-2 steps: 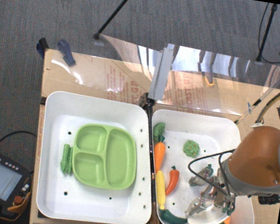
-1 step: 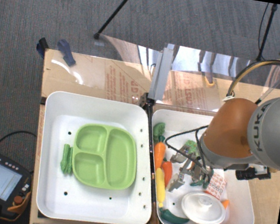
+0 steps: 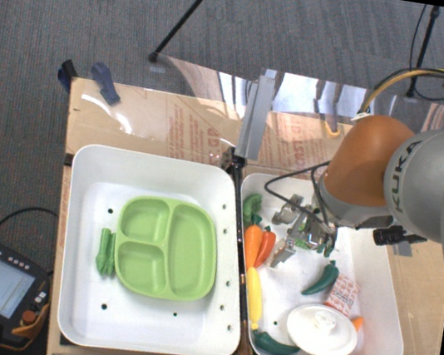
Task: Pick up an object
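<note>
Hovering low in the right bin [image 3: 387, 297], the gripper [image 3: 287, 249] has its fingers apart, nothing between them. Carrot [image 3: 252, 244] lies just beside it at 9 o'clock. Green pepper [image 3: 323, 279] sits near at 4 o'clock, yellow corn [image 3: 254, 298] at 7 o'clock, white lid [image 3: 321, 331] farther at 5 o'clock.

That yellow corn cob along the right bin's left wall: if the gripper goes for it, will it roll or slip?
The corn cob looks long and rounded, so it would probably roll sideways if nudged. It lies close to the bin wall, which may block one finger. Its smooth, toy-like surface suggests it is light and could slip from the gripper.
</note>
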Robot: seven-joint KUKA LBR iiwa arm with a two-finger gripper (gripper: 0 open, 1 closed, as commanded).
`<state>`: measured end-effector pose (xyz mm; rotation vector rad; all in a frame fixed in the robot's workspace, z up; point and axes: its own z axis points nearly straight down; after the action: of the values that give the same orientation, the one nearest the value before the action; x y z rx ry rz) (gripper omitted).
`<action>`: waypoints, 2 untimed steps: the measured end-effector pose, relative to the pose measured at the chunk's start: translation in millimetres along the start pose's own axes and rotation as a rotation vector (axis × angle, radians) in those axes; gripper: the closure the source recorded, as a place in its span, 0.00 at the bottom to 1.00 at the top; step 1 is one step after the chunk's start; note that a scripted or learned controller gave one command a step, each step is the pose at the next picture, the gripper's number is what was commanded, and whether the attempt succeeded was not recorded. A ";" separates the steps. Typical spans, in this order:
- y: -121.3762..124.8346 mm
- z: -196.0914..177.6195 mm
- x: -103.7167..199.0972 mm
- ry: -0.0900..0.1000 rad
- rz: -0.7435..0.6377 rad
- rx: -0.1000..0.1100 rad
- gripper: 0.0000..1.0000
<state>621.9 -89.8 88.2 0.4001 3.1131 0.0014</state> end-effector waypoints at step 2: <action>-118.4 -2.9 46.4 -0.005 -0.413 0.000 0.00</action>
<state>547.1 -192.6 90.7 -0.2462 3.1236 -0.0003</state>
